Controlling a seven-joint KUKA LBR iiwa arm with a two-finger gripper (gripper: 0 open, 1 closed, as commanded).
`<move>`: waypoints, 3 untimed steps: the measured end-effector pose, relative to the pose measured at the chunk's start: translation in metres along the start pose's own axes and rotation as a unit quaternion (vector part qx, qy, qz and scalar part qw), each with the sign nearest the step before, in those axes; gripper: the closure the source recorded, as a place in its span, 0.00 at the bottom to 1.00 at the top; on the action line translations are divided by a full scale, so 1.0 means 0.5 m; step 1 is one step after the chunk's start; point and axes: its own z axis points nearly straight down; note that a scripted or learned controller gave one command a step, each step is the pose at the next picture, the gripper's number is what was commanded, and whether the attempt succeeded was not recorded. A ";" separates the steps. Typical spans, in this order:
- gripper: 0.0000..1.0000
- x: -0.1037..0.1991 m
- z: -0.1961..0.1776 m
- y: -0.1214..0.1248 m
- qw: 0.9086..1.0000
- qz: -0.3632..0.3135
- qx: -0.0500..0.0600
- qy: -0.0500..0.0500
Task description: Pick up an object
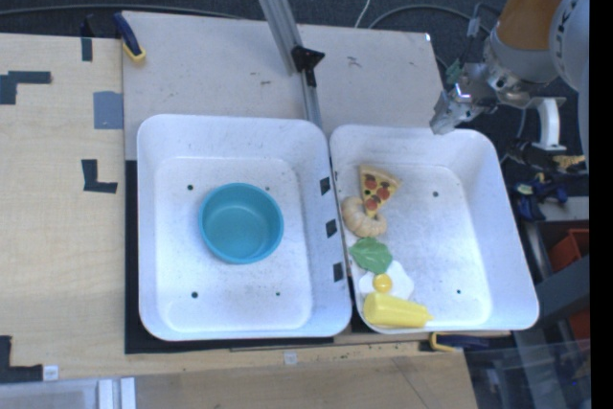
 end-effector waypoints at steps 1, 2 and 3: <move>1.00 0.001 -0.096 0.003 1.000 0.000 0.001 0.000; 1.00 0.092 -0.066 -0.043 1.000 -0.001 0.005 0.001; 1.00 0.186 -0.038 -0.087 1.000 -0.001 0.005 0.001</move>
